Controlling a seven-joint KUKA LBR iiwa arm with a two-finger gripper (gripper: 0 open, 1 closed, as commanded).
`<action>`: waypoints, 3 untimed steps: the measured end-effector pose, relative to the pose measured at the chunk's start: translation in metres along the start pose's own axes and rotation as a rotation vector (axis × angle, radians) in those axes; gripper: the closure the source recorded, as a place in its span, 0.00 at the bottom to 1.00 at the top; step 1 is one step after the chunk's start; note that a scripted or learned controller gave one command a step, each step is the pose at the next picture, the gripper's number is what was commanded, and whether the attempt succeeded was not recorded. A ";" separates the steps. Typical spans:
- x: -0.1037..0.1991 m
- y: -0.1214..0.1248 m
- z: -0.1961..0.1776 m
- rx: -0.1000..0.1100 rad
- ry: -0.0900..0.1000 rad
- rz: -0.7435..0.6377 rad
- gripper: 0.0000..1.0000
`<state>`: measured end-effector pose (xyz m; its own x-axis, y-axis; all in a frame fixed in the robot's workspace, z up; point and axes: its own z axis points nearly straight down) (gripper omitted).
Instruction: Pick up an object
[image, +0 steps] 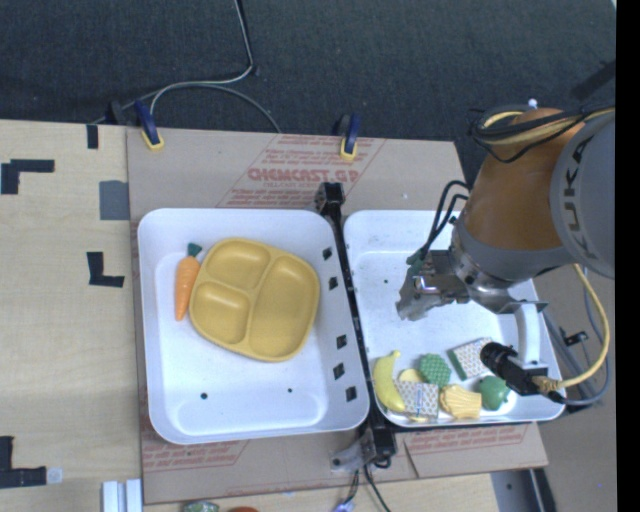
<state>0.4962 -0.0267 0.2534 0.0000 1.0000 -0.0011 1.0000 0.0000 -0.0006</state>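
Note:
My gripper (413, 303) hangs over the middle of the right bin (385, 240), above bare white floor. Along that bin's near edge lies a cluster of toy food: a yellow banana (385, 381), a patterned packet (421, 400), a yellow corn piece (460, 403), a green leafy item (434, 367), a green broccoli-like piece (492, 392) and a striped green-white packet (468, 356). The cluster sits below and to the right of the gripper, apart from it. I see nothing between the fingers.
The left bin (165, 300) holds a yellow divided plate (254, 298) and an orange toy carrot (185, 283) beside its left rim. A black clamp strip (340, 290) runs between the two bins. The arm's orange body covers the right bin's far right part.

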 end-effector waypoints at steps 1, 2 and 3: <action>0.031 -0.013 0.026 0.001 0.001 -0.002 1.00; -0.022 0.056 0.009 0.000 -0.001 0.000 1.00; 0.007 0.042 0.030 0.002 0.002 -0.001 1.00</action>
<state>0.5387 -0.0197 0.2234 -0.0011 1.0000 0.0004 1.0000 0.0011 -0.0022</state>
